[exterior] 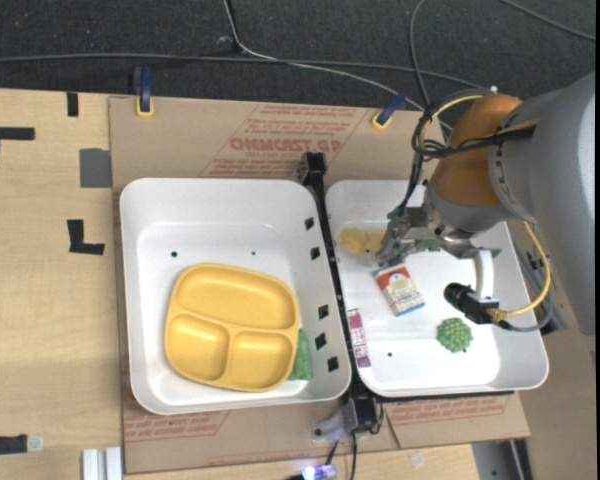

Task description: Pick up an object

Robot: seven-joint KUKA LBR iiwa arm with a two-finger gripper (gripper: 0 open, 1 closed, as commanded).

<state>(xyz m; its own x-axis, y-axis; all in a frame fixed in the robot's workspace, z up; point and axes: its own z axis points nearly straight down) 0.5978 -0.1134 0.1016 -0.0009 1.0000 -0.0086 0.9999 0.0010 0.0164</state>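
The claw hangs low in the right white plastic bin, between a pale yellow rounded piece and a small red-and-white carton; whether it is wide or narrow I cannot tell. Sitting between two targets, it may close on neither, or nudge the carton aside. A green bumpy ball lies well apart. The yellow compartment tray fills the left white plastic bin.

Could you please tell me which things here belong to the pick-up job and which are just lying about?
Job in hand:
- gripper, low in the right bin
- small red-and-white carton
- pale yellow lump
- green knobbly ball

Lying about:
- yellow divided tray in the left bin
- green item beside it
- cardboard sheet
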